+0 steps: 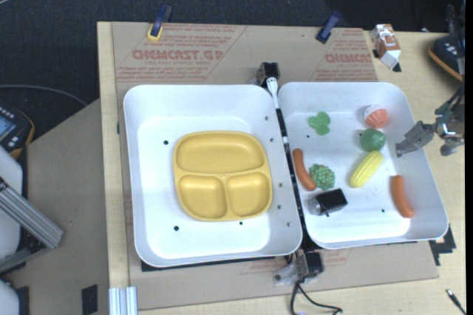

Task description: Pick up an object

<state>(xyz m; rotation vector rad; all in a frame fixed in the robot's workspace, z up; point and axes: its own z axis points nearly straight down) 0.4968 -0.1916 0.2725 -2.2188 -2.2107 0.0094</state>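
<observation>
Lying just left of the fingers (423, 134): corn (366, 168).

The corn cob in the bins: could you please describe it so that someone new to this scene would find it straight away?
Look in the right-hand white bin, the one scattered with toy food, not the one with the yellow tray. Near its middle lies the corn cob, tilted, just below a green vegetable. It is the only yellow piece in that bin; the two sausages are orange-red.

the arm (457, 125) is cut off by the right edge; its gripper (414, 137) is small and blurred, finger state unclear; the black block (328, 200) can't be identified
</observation>
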